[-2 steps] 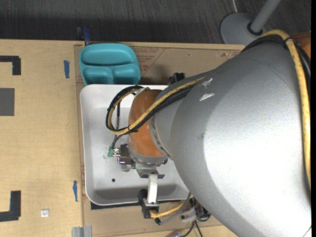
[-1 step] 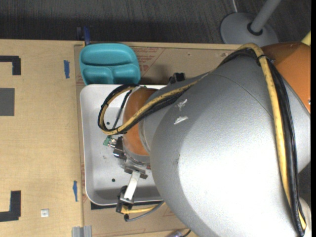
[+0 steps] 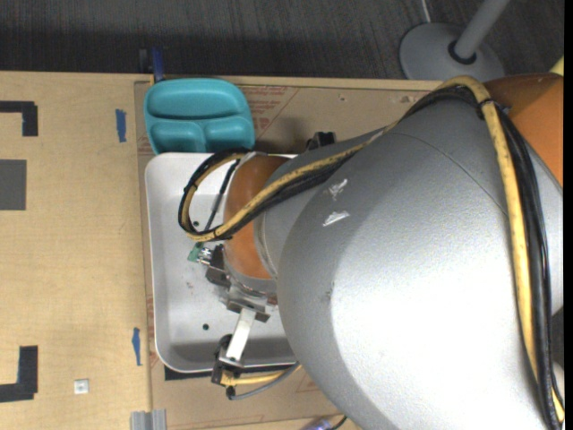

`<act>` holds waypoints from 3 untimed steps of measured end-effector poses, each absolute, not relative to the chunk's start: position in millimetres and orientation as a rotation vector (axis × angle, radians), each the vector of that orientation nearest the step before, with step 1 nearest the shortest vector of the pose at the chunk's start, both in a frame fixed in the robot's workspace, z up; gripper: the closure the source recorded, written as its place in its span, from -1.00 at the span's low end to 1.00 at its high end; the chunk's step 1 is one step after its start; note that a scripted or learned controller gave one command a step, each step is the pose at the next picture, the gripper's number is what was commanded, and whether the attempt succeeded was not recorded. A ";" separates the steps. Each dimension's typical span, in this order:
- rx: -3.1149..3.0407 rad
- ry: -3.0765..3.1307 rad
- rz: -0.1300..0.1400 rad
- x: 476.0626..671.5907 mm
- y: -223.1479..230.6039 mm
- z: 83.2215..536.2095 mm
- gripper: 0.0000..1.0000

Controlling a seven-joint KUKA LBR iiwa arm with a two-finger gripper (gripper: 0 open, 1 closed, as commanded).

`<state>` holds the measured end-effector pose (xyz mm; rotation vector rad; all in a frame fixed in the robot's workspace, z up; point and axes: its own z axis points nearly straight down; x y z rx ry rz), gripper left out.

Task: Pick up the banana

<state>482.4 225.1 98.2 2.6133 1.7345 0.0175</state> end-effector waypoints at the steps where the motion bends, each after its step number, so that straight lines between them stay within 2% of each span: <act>1: 2.612 1.736 0.018 482.4 225.6 108.2 1.00; 2: 2.146 2.294 0.001 487.7 224.6 197.1 1.00; 3: 1.927 2.477 0.008 483.4 220.1 88.2 1.00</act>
